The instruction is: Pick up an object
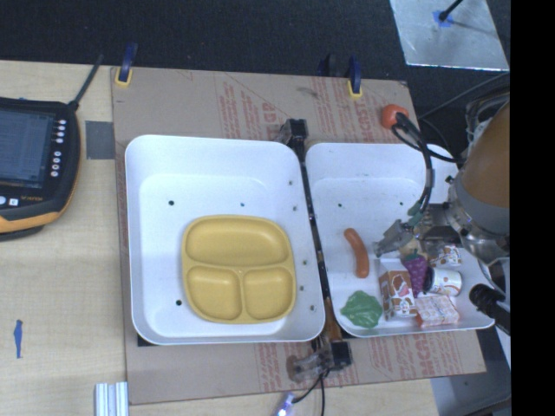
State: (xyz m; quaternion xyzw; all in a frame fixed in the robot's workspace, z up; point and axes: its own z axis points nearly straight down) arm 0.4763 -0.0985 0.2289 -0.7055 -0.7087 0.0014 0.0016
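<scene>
The right bin (364, 172) holds several small items. An orange-brown sausage (355, 251) lies near its left side, with a green leafy piece (362, 308) below it. A purple grape bunch (418, 272), a brown and white carton (396, 293), a red and white box (438, 312) and a white cup (447, 279) crowd the lower right corner. My gripper (401, 238) hangs low over this bin, just above the grapes and right of the sausage. I see nothing held in it.
The left bin (156, 172) carries a yellow three-compartment plate (238, 267). A black clamp (296, 131) sits between the bins at the back. A cable (425, 159) loops over the right bin's back corner. A teach pendant (30, 163) lies at far left.
</scene>
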